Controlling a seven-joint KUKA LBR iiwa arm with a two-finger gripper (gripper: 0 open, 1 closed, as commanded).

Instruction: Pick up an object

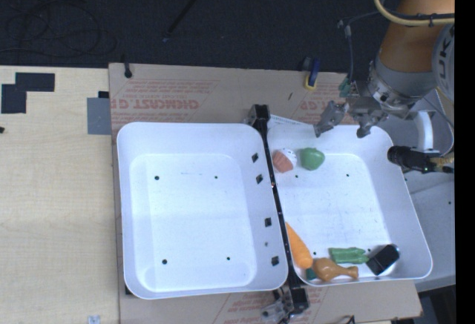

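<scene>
Objects loose in the right shallow white plastic bin [415,219]: glossy green rounded lump [312,159] beside pinkish-orange chunk [282,161] at far left; smooth orange carrot shape [297,245], tan drumstick-shaped piece [332,270], flat green strip [347,255] and matte black block [383,259] along near edge. Two-finger metal gripper [344,121] above far rim, fingers spread, gripping nothing. Left white bin [126,204] alongside, on printed cardboard sheet [223,93].

- Even overhead light, and both white bins [194,139] read bright without glare.
- Far background is dark (nearly black).
- Soft focus overall, with faint shadows.
</scene>
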